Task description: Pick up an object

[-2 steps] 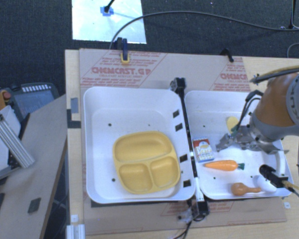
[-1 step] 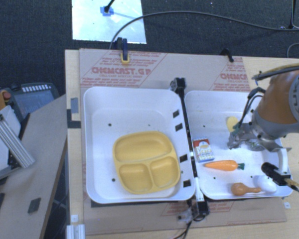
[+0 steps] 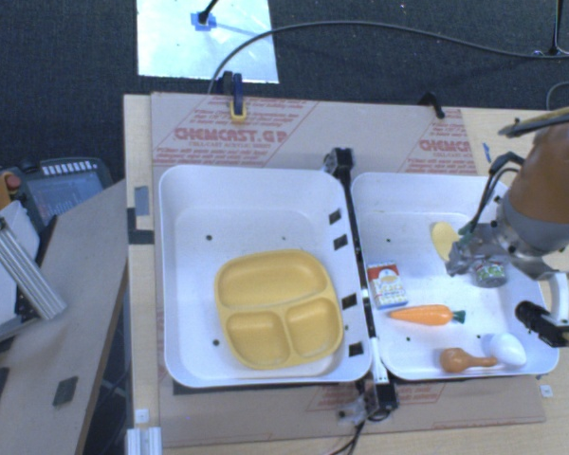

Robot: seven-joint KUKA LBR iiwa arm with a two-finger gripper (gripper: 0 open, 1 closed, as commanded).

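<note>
While one tray point(image 3: 277, 307) sits left — one carrot point(image 3: 422, 316), one egg point(image 3: 505, 349) right

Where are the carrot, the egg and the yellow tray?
carrot point(image 3: 421, 316), camera view, middle of its orange body.
egg point(image 3: 506, 350), camera view, its white top.
yellow tray point(image 3: 268, 285), camera view, floor of its large compartment.

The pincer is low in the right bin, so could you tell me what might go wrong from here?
The pincer hangs beside a pale yellow piece near the right bin's back, so it could nudge it away. The carrot, egg and drumstick lie close together; a grasp there could catch two.
</note>
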